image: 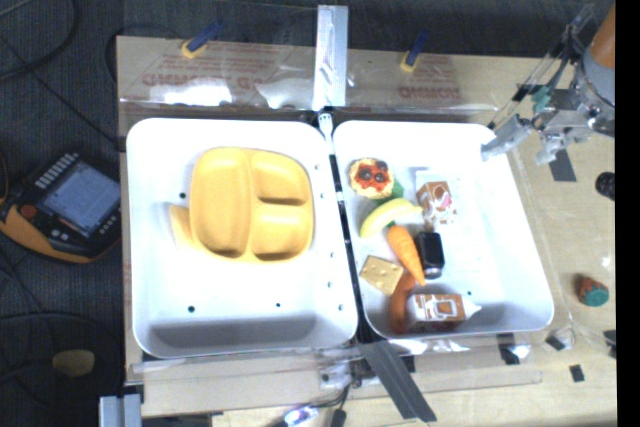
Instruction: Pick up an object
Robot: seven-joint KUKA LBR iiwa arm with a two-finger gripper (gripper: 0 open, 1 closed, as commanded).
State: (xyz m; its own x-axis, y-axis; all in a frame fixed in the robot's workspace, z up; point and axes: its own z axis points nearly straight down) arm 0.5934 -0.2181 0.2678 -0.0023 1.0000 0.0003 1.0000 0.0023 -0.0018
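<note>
The right bin holds several toy foods: a round red-and-yellow piece, a yellow-green banana, an orange carrot, a black block, a tan cracker, and two brown-and-white boxes. My gripper hangs above the far right corner of this bin, beyond its rim and well clear of the toys. Its fingers are spread apart and open, with nothing between them.
The left bin holds a yellow compartment tray. A clear plastic sheet with clips lies behind both bins. A handheld pendant rests on the floor at left. Small objects lie on the bench at right.
</note>
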